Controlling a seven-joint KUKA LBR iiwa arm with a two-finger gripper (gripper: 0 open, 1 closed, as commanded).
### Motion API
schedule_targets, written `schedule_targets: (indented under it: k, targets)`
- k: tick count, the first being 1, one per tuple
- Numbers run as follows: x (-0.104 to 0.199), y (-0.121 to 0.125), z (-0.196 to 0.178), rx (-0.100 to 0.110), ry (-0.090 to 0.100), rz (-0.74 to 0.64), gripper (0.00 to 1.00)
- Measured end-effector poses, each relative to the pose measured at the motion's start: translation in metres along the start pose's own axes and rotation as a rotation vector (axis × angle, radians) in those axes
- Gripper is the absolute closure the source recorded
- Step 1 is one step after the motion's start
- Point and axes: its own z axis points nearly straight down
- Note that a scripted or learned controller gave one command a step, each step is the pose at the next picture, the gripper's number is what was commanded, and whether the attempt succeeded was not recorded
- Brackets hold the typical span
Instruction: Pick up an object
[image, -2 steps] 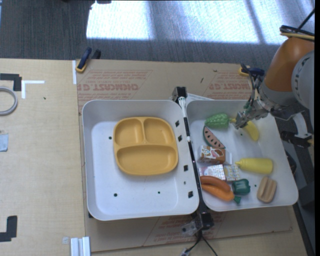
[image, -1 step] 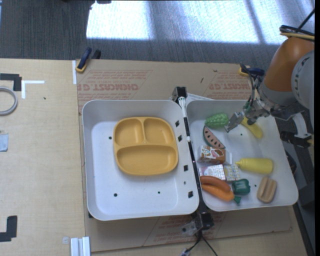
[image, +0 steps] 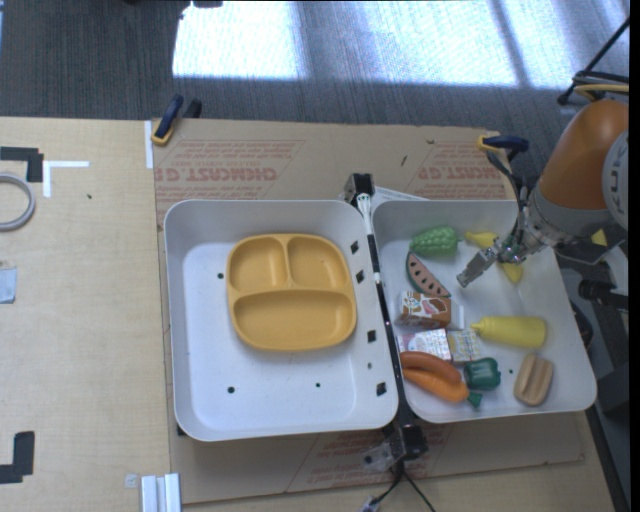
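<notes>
left bin (image: 190, 300), well left of the pincer (image: 478, 268), carries a yellow divided plate (image: 291, 291). right bin (image: 570, 340) has the arm over it. can't tell if the pincer is spread or pressed together, nothing visibly pinched. nearest pick looks like the watermelon slice (image: 426, 277), just left of the tip, long axis running away-to-near. green bumpy piece (image: 435, 241) up-left, yellow mustard bottle (image: 512, 330) below.

A yellow sectioned plate (image: 291, 291) lies in the left bin (image: 190, 330). Both bins rest on cardboard (image: 260, 160). A clamp (image: 168, 118) grips the desk (image: 80, 330).
</notes>
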Motion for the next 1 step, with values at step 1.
schedule_targets:
  k: [1]
  targets:
    - [-0.0015, -0.0006, -0.0096, 0.0, -0.005, 0.002, 1.0]
